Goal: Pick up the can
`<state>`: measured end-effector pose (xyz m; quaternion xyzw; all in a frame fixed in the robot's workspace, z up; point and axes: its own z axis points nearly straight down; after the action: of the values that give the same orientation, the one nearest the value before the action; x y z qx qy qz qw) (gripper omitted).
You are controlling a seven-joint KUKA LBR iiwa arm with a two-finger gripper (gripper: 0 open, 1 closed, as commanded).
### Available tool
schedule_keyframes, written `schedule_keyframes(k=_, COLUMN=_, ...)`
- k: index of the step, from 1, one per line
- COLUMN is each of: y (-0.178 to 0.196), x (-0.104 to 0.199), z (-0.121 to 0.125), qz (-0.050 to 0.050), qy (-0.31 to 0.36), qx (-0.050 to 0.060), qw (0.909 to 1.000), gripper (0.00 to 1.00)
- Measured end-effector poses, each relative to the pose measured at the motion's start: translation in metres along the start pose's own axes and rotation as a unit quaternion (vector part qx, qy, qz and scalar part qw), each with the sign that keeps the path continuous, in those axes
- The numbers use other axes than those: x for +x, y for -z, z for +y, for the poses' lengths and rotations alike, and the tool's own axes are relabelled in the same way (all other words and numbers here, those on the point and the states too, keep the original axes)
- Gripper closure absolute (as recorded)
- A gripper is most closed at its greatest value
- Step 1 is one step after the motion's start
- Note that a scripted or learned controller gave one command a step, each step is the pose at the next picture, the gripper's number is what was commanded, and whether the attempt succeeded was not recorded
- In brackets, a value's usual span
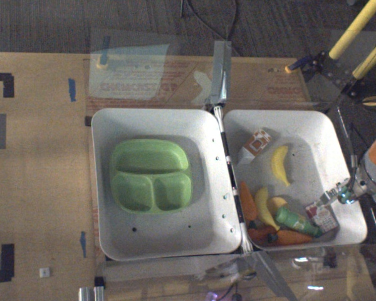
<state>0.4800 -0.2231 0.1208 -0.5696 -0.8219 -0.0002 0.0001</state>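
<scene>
text: none legible | cardboard sheet [135, 74] print too blurred (red-white carton [257, 142] likewise)

A robotics lab. Two white bins [155, 121] sit on a cardboard-covered tabletop [37, 168] marked with blue tape [72, 89]. A cable [203, 11] trails over grey carpet [81, 11].
</scene>
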Motion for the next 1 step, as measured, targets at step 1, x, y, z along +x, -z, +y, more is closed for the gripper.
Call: schedule_keyframes(k=1, y=0.0746, x=-0.0178, z=0.0446, qz=-0.002, qy=0.075, qx=-0.002, qw=0.9971, gripper=1.0)
